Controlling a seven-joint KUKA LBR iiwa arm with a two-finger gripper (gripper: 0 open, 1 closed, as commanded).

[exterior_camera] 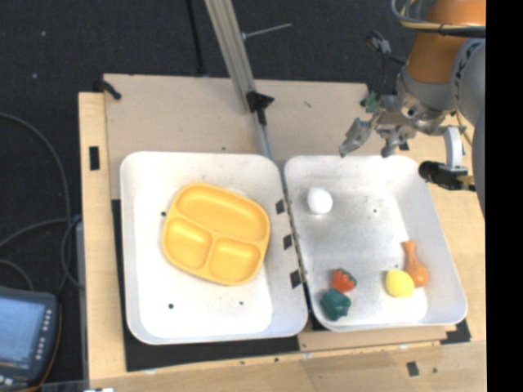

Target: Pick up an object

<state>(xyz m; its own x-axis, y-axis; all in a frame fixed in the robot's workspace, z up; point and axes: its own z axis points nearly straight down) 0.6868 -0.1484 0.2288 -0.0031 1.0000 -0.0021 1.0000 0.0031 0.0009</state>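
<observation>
A dark green toy [334, 304] lies at the near edge of the right bin [359, 198], with a red toy [343, 280] touching it, a lemon [399, 283] and an orange piece [414, 264] to the right, and a white egg [319, 201] farther back. The left bin [143, 219] carries a yellow divided plate [216, 233]. The hand [374, 140] hovers over the right bin's far rim, fingers spread apart, holding nothing.

Bench [196, 113], two white bins [147, 300] side by side
</observation>
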